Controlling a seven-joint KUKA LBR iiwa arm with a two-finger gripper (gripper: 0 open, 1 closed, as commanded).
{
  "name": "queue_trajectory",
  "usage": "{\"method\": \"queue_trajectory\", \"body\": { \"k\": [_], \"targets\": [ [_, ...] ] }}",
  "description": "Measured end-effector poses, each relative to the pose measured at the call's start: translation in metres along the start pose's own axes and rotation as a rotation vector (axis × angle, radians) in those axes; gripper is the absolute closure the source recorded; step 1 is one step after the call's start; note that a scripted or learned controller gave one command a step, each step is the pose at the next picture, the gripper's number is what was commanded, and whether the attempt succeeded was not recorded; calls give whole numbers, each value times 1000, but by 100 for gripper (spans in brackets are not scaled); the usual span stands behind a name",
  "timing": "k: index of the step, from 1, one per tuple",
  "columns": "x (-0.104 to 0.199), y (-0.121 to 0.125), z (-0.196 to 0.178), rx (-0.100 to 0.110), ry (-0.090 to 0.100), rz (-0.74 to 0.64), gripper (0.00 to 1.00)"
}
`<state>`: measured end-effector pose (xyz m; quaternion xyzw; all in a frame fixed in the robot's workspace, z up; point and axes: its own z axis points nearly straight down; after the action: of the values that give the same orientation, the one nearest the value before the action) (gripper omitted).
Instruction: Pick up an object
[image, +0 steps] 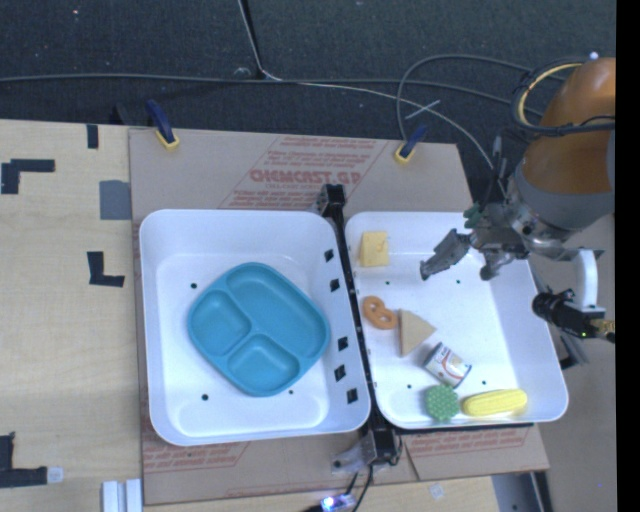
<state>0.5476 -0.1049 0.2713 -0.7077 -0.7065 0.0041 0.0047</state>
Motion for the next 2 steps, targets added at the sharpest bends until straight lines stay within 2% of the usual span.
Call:
{"method": "queue_trajectory", "body": {
  "k": [1, 2],
  "targets": [
    [0, 2, -6, -11, -1, -3, 0],
    [7, 1, 40, -7, -1, -3, 0]
  ]
}}
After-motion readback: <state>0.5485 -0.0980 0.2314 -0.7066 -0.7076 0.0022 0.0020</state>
